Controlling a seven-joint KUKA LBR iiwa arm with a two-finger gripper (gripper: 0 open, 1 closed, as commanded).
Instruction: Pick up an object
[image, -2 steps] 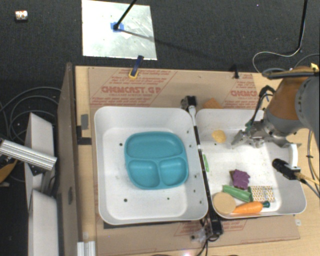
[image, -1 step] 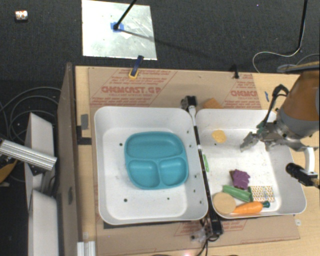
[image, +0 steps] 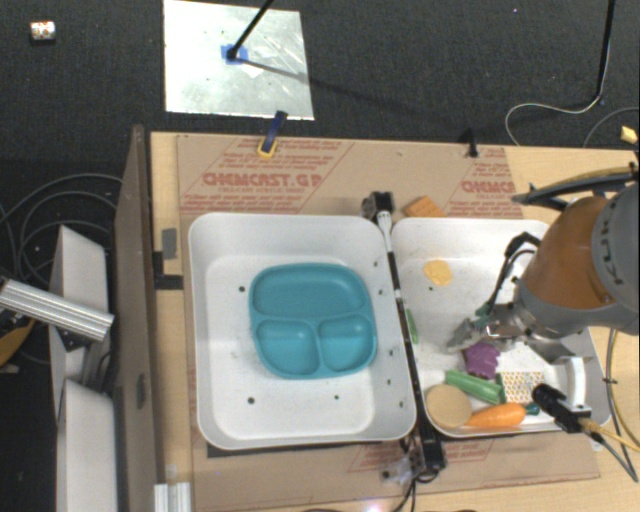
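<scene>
Smooth white bin (image: 440, 236), metal fingers (image: 470, 335) spread above lumpy purple toy (image: 482, 357).

The shallow left bin (image: 215, 300) is white and holds a teal plastic tray with three compartments (image: 312, 318). The shallow right bin (image: 455, 245) is white too. In it lie a small yellow flat piece (image: 437, 270), a purple toy (image: 482, 356), a green stick-shaped toy (image: 474, 384), an orange carrot-shaped toy (image: 497, 415) and a tan round disc (image: 448, 406) (its colour is pale, like wood). The arm (image: 572, 265) shows an orange band above grey.
</scene>
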